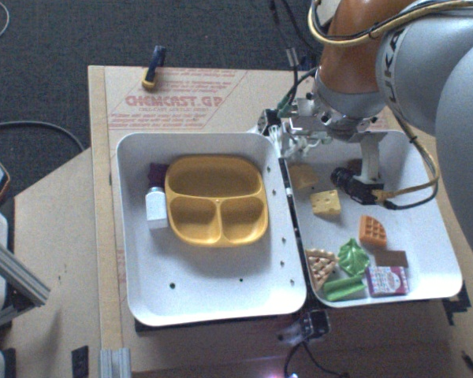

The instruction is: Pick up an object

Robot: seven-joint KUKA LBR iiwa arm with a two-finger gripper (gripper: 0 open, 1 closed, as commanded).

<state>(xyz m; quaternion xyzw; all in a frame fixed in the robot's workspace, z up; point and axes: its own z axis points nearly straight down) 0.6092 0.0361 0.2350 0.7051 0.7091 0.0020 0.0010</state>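
- Where the frame's lower right begins, the right bin [445,252] holds toy foods: a green leaf [352,257], waffle [373,231] and cheese wedge [325,203].
- Left of centre, a yellow divided plate [216,200] fills the left bin [142,282].
- Upper right, the gripper [293,142] hangs over the bins' shared wall; whether it is open, I cannot tell.

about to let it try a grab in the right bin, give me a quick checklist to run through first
1. Hand over the right bin: ok, it sits at the bin's upper left corner, near the divider.
2. Something already held: cannot tell, the wrist hides the fingers.
3. Nearest target: ok, a tan piece lies just below the hand, the cheese wedge next to it.
4. Room around the target: not ok, the tan piece lies close to the bin wall.
5. Cable clear of the toys: not ok, it loops across the bin floor above the waffle.
6. Left bin's yellow tray out of the way: ok.
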